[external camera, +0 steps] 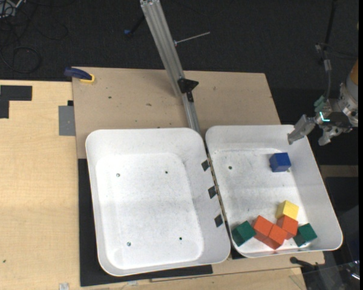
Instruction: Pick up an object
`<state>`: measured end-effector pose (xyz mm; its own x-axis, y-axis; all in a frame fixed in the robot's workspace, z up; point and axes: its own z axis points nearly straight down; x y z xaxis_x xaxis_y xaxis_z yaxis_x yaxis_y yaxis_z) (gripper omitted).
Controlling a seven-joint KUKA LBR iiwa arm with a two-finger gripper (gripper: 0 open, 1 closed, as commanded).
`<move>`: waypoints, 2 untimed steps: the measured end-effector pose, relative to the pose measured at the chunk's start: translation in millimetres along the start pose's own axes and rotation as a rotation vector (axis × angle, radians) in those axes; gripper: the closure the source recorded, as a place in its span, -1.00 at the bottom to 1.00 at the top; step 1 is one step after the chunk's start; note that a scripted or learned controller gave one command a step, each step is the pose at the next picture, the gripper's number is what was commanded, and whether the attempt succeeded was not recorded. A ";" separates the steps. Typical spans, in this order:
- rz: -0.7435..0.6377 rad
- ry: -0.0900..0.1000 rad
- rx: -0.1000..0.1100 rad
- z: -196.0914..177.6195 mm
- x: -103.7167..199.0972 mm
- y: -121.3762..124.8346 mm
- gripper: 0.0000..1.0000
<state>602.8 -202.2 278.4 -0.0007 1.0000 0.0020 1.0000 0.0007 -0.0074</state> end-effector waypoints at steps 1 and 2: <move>-0.003 -0.002 -0.004 -2.8 0.4 0.8 -1.00; 0.000 0.000 0.001 61.2 -1.4 3.3 -1.00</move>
<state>605.7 -203.5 217.2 -0.0002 1.0000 0.0024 1.0000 0.0003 -0.0086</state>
